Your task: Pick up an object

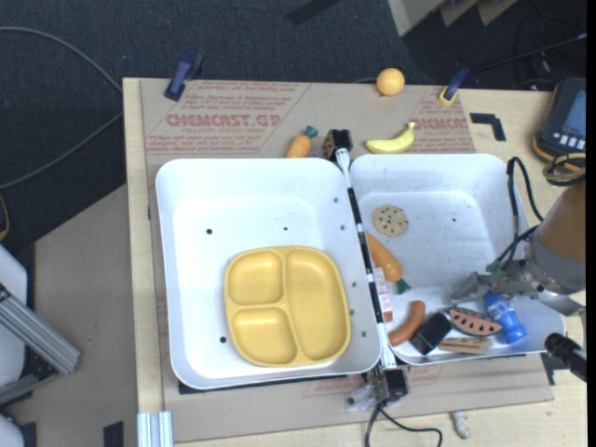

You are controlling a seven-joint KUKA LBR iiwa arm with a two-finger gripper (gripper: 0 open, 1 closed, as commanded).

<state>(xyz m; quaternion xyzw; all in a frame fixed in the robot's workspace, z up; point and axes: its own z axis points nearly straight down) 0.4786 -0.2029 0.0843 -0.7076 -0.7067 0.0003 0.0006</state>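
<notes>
Camera view looks down on my worktop [233, 124], a brown sheet with red lettering, set over dark carpet. My arm [563, 240] is cut off at the right edge, so just the orange band and grey wrist show. My claw [492, 285] hangs low in the right bin, a dark tangle of metal, and whether it is released or clenched I cannot tell; nothing shows plainly between its tips.

The left bin [186, 250] holds a yellow plate [287, 305] with three compartments, lying toward the bin's near right corner.

The right bin [438, 180] carries the small things. A cookie [390, 220] lies near the middle, well apart from the rest. A carrot [384, 259] lies against the left wall. Along the near wall sit a sausage [407, 322], a black block [430, 332], a melon slice [472, 324] and a pale stick [463, 345] under it, packed close together. A blue bottle [507, 317] lies just under my claw, partly hidden by it.

Behind the bins, on the worktop, lie a banana [391, 141], an orange ball [391, 82] and a small orange toy [300, 146], hard to make out. Blue clamps [182, 77] grip the far edge.
</notes>
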